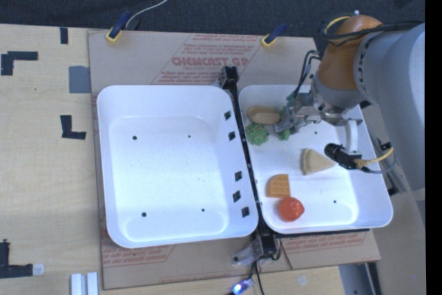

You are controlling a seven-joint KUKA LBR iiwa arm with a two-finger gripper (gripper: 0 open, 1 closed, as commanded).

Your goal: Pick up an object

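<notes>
Your gripper [293,119] is low in the right bin [366,217], at its far left corner.

It sits just beside the tan oval piece [263,115] and green broccoli [257,135]; you cannot tell how far its fingers are spread, and nothing seems caught between them. Nearer lie a beige wedge [315,162], orange square [278,185] and red tomato [291,208].

Red ball [291,208], green broccoli [257,135], white bins [110,107]
</notes>
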